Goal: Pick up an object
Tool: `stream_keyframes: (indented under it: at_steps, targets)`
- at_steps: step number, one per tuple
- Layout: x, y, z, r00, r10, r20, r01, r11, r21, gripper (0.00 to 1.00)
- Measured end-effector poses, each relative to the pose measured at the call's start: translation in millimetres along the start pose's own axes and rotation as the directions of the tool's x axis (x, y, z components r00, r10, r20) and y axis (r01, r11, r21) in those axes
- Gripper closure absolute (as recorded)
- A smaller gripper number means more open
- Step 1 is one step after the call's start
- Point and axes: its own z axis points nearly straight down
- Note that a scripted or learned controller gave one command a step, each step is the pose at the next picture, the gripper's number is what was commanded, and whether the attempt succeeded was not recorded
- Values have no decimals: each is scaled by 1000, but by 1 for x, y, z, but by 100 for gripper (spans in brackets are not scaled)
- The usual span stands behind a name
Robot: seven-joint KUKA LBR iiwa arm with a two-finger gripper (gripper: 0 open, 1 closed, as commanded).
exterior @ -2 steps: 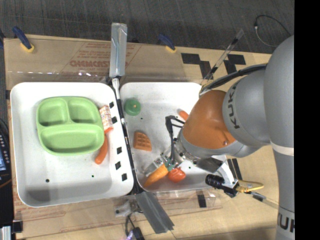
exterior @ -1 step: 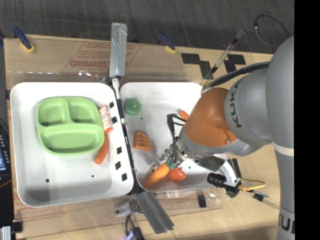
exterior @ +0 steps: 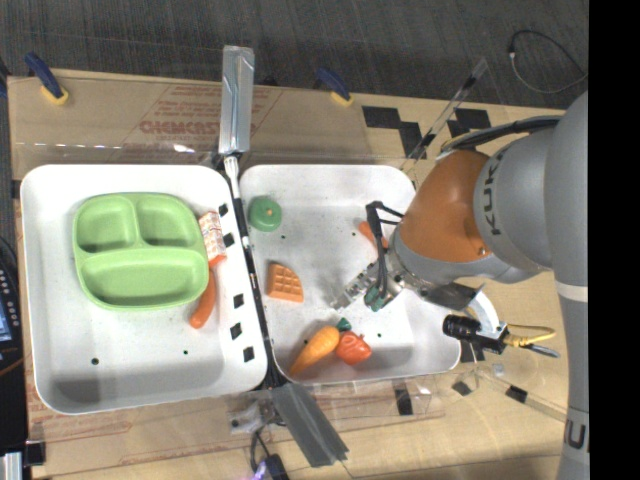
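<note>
The gripper [exterior: 368, 293] sits low in the right bin [exterior: 320, 183], near its centre; whether it is spread or pressed together cannot be told, as the orange wrist band [exterior: 448, 218] hides most of it. A small orange piece [exterior: 367, 234] at its 12 o'clock is partly covered by the arm. A waffle [exterior: 285, 283] lies at 9 o'clock, a carrot [exterior: 316, 347] and tomato [exterior: 353, 347] at 6 to 7 o'clock, a green disc [exterior: 265, 213] at 10 o'clock. The left bin [exterior: 40, 268] carries a green tray [exterior: 140, 250], with a sausage [exterior: 204, 303] at the tray's 4 o'clock.
</note>
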Motion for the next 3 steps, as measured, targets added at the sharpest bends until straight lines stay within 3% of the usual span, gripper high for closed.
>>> stream_keyframes:
  at_steps: [1,2,3]
  targets:
    - [39,52,0,989,-145,0,145,989,-1,100]
    - [36,73,-106,1000,15,1,-15,1000,-1,100]
    - [-50,88,-173,994,-111,3,111,994,-2,100]
